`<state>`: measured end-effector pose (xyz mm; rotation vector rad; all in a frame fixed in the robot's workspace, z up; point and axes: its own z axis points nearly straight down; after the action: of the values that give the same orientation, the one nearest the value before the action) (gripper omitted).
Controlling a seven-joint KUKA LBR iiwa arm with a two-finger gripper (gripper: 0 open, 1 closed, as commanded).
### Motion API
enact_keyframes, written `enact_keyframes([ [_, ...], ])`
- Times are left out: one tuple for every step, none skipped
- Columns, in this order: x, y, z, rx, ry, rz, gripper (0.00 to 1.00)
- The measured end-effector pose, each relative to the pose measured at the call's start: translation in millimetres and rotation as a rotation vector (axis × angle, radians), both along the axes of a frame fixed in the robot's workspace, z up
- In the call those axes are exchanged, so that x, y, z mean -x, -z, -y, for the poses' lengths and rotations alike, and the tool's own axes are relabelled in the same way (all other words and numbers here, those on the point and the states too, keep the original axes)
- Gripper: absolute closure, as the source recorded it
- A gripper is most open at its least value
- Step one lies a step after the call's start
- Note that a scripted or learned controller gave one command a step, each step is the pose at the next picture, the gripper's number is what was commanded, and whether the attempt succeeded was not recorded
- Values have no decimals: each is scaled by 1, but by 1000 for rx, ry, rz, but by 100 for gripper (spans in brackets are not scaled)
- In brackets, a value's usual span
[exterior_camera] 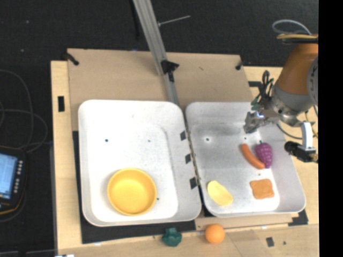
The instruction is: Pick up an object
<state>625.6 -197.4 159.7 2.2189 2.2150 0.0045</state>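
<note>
The arm reaches in from the right, its orange band (298, 68) high at the far right, and its gripper (252, 123) hangs over the far part of the right bin (225, 116). The fingers point down toward the bin floor and are small and dark against it, so I cannot tell how far apart they stand; nothing shows between them. Just near of the gripper lie a carrot (252, 156) and a bunch of purple grapes (263, 153), touching or almost touching each other, with the grapes on the right. Nearer still, toward the right bin's near right corner, sits a square orange block (262, 189) that looks like a piece of toast or a sponge. To its left, well apart from it, lies a pale yellow piece (219, 193) near the bin's near left corner. The left bin (128, 122) holds 1 yellow bowl (132, 191), upright in its near part. On the bench in front of the bins rest an orange ball (214, 233) and, just left of it, a small green thing (171, 237). A metal pole (153, 36) slants away from between the 2 bins.
</note>
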Motion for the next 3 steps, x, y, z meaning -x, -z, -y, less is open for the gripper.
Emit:
enact_keyframes([
  [1, -47, 7, 0, 0, 1, 100],
  [-4, -111, 13, 1, -5, 3, 100],
  [-6, -119, -37, -3, -9, -3, 100],
])
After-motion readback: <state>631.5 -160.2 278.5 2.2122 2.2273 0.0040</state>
